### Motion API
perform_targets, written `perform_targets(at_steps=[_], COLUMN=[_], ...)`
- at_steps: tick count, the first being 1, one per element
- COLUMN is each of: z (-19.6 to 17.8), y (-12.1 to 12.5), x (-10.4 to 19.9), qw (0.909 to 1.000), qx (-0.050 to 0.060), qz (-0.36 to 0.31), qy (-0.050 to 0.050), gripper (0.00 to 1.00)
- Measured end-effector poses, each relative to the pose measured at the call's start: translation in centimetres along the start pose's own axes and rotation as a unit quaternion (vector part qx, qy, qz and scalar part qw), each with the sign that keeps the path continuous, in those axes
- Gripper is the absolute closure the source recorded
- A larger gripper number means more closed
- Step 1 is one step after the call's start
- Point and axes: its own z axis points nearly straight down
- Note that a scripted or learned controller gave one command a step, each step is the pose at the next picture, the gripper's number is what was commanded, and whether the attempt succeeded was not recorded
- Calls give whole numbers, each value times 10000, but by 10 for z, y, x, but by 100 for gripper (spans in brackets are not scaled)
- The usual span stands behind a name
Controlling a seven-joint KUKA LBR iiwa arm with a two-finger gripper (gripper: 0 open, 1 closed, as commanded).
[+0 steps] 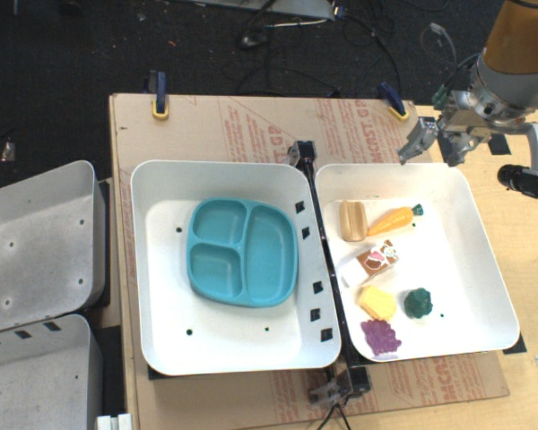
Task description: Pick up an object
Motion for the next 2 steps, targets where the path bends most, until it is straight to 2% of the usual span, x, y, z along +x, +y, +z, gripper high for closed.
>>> perform_targets(at_steps=[1, 2], z=[-9, 36], y=[1, 0], x=[1, 7], qw=[10000, 10000], qx=[-61, -45], qz=[-10, -18], qy=[-9, -5], gripper=[0, 0])
